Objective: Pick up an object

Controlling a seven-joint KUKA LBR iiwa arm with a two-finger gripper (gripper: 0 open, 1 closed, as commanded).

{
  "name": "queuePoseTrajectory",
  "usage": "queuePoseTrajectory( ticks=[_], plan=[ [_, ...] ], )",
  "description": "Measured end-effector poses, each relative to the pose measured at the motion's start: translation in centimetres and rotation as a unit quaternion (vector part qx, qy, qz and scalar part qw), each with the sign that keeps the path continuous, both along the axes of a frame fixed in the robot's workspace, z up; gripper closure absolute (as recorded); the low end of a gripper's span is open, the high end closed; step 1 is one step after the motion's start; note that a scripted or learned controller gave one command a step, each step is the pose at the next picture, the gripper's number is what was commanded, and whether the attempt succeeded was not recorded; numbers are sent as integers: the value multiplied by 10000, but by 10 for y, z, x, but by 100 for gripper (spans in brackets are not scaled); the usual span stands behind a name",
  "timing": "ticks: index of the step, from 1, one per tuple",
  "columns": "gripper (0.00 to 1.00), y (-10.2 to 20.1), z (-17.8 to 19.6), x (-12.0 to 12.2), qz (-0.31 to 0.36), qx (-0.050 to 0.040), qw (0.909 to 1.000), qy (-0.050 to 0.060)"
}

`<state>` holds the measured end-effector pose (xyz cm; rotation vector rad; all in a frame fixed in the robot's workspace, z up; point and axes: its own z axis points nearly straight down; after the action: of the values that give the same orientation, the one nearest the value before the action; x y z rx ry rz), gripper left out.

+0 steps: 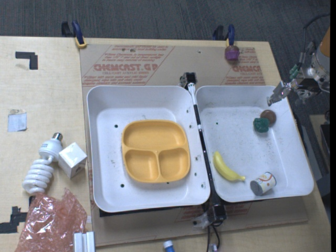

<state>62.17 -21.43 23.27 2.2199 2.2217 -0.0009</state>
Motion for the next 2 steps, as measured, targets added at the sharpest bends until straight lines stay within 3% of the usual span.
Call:
queuePoseTrajectory(
  ticks=[1,2],
  plan=[
    [0,1,-141,1,16,31,10000,-1],
    [100,-1,-130,2,23,1,10000,-7]
  ],
)
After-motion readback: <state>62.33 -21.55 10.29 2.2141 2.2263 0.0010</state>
